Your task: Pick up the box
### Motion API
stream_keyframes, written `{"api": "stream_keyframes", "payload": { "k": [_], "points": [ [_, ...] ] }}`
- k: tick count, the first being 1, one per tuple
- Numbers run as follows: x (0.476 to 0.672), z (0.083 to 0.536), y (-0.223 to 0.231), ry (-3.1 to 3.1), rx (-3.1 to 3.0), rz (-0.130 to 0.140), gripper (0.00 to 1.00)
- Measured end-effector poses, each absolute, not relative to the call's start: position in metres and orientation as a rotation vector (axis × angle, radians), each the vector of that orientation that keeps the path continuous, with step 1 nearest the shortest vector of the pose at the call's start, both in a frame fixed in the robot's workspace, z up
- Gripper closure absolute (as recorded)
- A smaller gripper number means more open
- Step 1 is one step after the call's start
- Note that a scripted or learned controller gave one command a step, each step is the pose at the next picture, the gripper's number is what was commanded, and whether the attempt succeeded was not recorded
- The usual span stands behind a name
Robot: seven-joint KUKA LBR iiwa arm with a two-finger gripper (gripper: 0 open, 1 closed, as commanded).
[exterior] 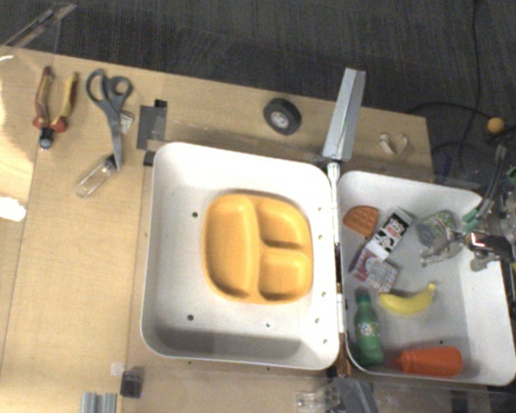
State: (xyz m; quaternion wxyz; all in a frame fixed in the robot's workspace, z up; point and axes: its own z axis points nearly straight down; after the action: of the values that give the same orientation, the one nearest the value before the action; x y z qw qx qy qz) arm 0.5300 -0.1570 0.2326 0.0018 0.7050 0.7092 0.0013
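Observation:
The box [390, 232], a small carton printed in black, white and red, lies tilted in the upper left part of the right bin [491, 315]. Just below it lies a second flat packet [375, 266] with a grey and pink print. My gripper [481, 243] hangs over the upper right part of the same bin, well to the right of the box and apart from it. A clear crumpled plastic item [437, 230] lies between the gripper and the box. Nothing shows in the gripper's grasp.
The right bin also holds a banana [409, 301], a green bottle [370, 321], an orange carrot-like piece [431, 360] and a brown-orange item [361, 220]. A yellow divided tray [258, 245] lies in the left bin [176, 238]. Scissors [112, 110], pliers [52, 103] and a tape roll [282, 115] lie on the bench.

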Motion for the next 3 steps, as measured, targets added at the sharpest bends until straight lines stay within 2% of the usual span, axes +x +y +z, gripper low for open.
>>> {"api": "stream_keyframes", "payload": {
  "k": [1,2,3],
  "points": [
    [0.588,0.184,-0.063,2.298,2.138,0.004,0.00],
    [0.576,0.089,-0.102,2.262,2.165,0.013,0.00],
    [0.579,0.102,-0.102,2.257,2.157,0.020,1.00]
  ]
}}
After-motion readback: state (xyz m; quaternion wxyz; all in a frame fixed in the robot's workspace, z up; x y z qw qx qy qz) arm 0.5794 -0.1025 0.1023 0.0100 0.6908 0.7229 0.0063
